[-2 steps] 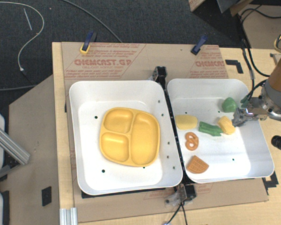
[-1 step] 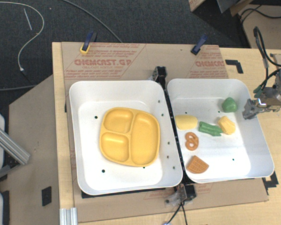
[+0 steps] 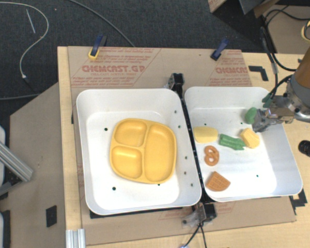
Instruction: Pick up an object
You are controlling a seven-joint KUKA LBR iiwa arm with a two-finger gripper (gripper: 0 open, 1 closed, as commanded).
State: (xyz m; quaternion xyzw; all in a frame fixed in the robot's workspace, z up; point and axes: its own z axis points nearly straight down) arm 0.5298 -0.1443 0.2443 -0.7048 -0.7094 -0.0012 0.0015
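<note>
Broadly, one tabletop (image 3: pixel 41 138) is carrying two shallow white bins lying side by side, each a smooth moulded rectangle with rounded corners. Under them one sheet of brown cardboard (image 3: pixel 144 61) with red printing is lying flat, pinned at its far edge by two blue clamps (image 3: pixel 97 46).

One left bin (image 3: pixel 88 107) is holding a single yellow divided plate (image 3: pixel 143 150), glossy plastic, squarish with soft corners and three compartments.

One right bin (image 3: pixel 279 174) is holding six small toy-like pieces. One pale yellow block (image 3: pixel 205 134), rounded and matte, is sitting near the left wall. One long green piece (image 3: pixel 231 142) is lying just right of it, and one small yellow wedge (image 3: pixel 250 138) is sitting almost touching the green piece's right end. One orange-brown pretzel (image 3: pixel 211 155), looped with holes, is lying nearer than the block. One orange fan-shaped piece (image 3: pixel 217 182), ribbed on top, is sitting nearest of all. One rounded green piece (image 3: pixel 250 114) is lying far right, partly covered by the arm's end.

One grey arm (image 3: pixel 305 87) is reaching in from the right, cut off by the frame edge. Its gripper (image 3: pixel 261 122) is hanging low between the rounded green piece and the yellow wedge; the jaws are blurring into dark metal there, so I cannot tell how they are standing.
</note>
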